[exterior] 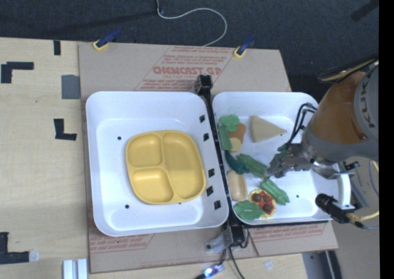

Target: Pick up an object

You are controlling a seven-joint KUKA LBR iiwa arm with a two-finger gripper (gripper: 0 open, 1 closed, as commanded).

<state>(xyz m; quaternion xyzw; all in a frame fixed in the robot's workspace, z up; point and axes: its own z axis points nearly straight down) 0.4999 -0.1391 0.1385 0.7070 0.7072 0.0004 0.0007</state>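
On the table, I see the left bin (101,148) holding a yellow divided plate (165,166). The right bin (301,102) holds toy food: green leafy pieces (230,125), a cream wedge (265,129), a green pod (275,191). My end effector (278,167) hovers above it; I cannot tell its grip.
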